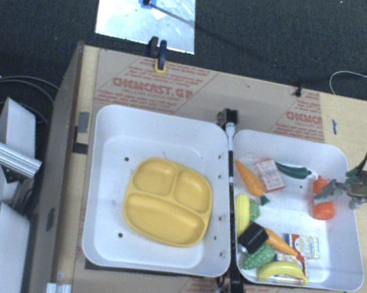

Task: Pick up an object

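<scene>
The right bin (346, 233) holds several toy foods. An orange carrot (249, 178) lies at its left beside a red-and-white box (269, 174), and a dark green pepper (295, 171) lies behind them. At the bin's right side my gripper (331, 192) reaches in low, right over a red-orange toy (323, 209) with an orange piece (319, 184) beside its tip. Nothing is visibly lifted. Towards the front lie a yellow piece (243, 212), a black block (253, 237), a green toy (259, 256), a banana (282, 270), a small carrot (280, 244) and a printed box (306, 246).
The left bin (108, 165) holds a yellow divided plate (168, 201). A black divider rail (230, 184) runs between the bins. The bench's brown board (199, 93) lies behind them, with a clamp (161, 54) at its back edge.
</scene>
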Robot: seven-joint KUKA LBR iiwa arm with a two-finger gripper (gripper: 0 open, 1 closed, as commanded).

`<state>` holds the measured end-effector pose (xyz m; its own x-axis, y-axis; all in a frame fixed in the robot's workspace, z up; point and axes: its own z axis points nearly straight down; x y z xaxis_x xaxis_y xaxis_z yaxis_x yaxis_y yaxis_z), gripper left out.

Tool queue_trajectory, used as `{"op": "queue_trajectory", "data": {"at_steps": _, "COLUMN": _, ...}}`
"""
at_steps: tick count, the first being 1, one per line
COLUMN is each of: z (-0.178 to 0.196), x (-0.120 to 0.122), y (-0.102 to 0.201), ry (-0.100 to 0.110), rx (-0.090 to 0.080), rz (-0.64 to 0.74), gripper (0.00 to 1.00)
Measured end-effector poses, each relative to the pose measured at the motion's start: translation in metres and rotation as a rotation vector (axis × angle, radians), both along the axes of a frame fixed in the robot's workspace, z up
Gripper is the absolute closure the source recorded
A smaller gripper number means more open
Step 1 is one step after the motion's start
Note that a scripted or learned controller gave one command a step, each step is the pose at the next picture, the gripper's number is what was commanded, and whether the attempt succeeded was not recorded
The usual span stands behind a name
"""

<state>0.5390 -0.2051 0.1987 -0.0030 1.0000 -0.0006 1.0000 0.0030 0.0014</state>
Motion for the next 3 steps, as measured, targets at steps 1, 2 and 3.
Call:
{"op": "queue_trajectory", "data": {"at_steps": 1, "z": -0.033, "x": 0.058, "y": 0.041, "ry": -0.001, "rx": 0.001, "rz": 0.002, "gripper": 0.0}}
{"op": "queue_trajectory", "data": {"at_steps": 2, "z": -0.115, "x": 0.093, "y": 0.103, "ry": 0.0, "rx": 0.0, "rz": 0.001, "gripper": 0.0}}
{"op": "queue_trajectory", "data": {"at_steps": 3, "z": -0.103, "x": 0.094, "y": 0.103, "ry": -0.003, "rx": -0.001, "rz": 0.003, "gripper": 1.0}}
